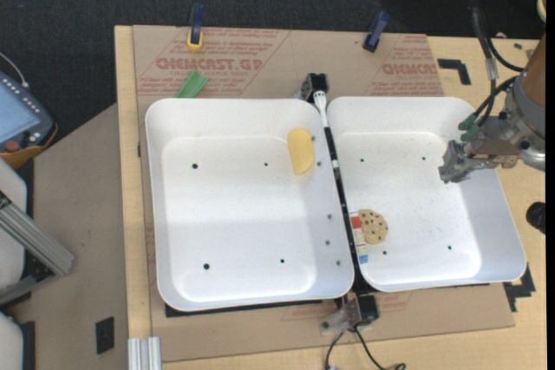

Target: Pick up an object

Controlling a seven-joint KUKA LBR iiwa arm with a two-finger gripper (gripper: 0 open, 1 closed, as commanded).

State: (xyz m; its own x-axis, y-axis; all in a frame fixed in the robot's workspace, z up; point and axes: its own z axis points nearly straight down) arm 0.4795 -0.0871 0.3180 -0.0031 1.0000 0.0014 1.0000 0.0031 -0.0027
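The grey arm (531, 91) reaches in from the right, its wrist angled down and leftward over the right bin's (486, 264) far right corner. The gripper (453, 170) hangs near the bin's right rim, nothing visible between its fingers.

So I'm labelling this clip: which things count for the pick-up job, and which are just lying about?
Job:
yellow sponge-like piece, left bin
cookie, right bin
end effector

Lying about:
green object
blue clamps
cardboard sheet
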